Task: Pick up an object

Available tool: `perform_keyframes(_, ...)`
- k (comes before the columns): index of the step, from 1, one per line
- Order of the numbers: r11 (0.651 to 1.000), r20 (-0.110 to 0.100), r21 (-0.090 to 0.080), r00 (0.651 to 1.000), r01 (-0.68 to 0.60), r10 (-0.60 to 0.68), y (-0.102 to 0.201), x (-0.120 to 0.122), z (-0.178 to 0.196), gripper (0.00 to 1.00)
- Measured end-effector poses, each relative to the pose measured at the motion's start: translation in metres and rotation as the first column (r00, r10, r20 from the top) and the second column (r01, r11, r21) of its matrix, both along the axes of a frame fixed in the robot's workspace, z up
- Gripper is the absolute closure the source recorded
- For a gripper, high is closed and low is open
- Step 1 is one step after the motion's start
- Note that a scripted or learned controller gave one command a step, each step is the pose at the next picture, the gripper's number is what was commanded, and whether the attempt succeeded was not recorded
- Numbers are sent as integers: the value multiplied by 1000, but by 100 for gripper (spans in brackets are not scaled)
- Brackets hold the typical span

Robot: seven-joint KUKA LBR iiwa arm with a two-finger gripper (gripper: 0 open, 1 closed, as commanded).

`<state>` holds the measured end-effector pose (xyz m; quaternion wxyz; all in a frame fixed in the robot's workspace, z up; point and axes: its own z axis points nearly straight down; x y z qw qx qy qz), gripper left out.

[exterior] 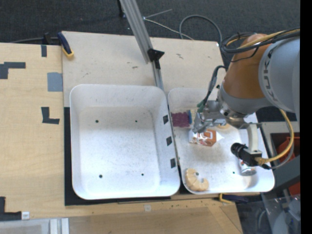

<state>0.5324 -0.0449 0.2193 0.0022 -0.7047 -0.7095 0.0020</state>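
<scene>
Grey two-finger gripper (201,126): poised over a crumpled white-and-orange packet (204,138), partly hiding it; finger state cannot be told. Packet's axis indistinct. Purple block (181,118) and tan pastry-like piece (196,180) lie in right white bin (222,174).

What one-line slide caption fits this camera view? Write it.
KUKA arm's tool reaches down to an orange-and-white packet in the right bin, near a purple item and a pastry-like piece.
</scene>
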Motion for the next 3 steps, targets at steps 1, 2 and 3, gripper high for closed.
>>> perform_keyframes(1,1000,2,0,1000,0,0,43,23,6,100)
perform_keyframes(2,1000,1,0,1000,-1,1,91,46,-6,100)
perform_keyframes(3,1000,3,0,1000,-1,1,142,63,8,100)
